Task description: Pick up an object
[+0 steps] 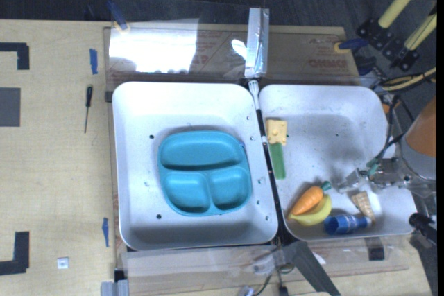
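Left bin [132, 149]: a shallow white tray, being occupied at its middle by a blue divided plate [203, 172] with one long compartment at the top and two smaller ones below.

Right bin [326, 104]: a shallow white tray lying just beside the left one, the two being separated by a dark seam. Its contents are being kept toward the left wall and the lower edge.

Item 1: a yellow block [277, 131], lying near the left wall of the right bin, touching the top end of item 2.

Item 2: a green stick [278, 161], lying lengthwise just below the yellow block.

Item 3: a toy carrot [309, 200], orange with a green top, resting tilted on item 4.

Item 4: a yellow banana [316, 215], curved, lying under the carrot near the lower edge.

Item 5: a blue bottle [345, 223], lying on its side just right of the banana.

Item 6: a tan cone-shaped piece [361, 204], lying just above the bottle.

Gripper [363, 176]: being shown low over the right part of the right bin, just above the tan piece, the arm reaching in from the right. No object is being seen between the fingers; whether the jaws are apart or together cannot be told.

Bench [48, 184]: pale wood, bearing both bins, with a clear plastic sheet [180, 45] lying behind them.
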